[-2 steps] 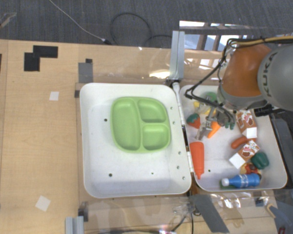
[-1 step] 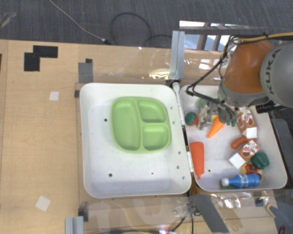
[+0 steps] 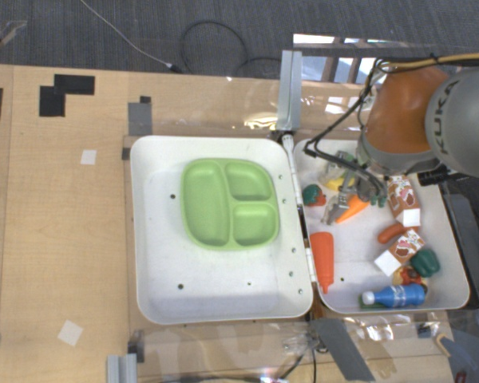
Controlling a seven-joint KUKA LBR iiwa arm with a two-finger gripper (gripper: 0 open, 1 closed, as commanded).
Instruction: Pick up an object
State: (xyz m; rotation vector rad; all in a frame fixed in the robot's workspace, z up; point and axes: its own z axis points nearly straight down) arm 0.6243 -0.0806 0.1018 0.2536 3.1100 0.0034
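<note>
My gripper (image 3: 342, 200) hangs low in the back left part of the right bin (image 3: 455, 290), under the grey and orange wrist. A small orange wedge-shaped piece (image 3: 354, 207) lies right at its tip, touching or just beside it. A green round item (image 3: 310, 194) sits to its left and a yellow item (image 3: 334, 184) just behind it. A long orange carrot (image 3: 323, 260) lies along the bin's left wall, nearer the front.
The right bin also holds a blue bottle (image 3: 395, 296) at the front, a red sausage (image 3: 390, 232), two printed boxes (image 3: 402, 199) (image 3: 402, 247) and a dark green item (image 3: 425, 261). The left bin (image 3: 156, 294) holds a green divided plate (image 3: 228, 203).
</note>
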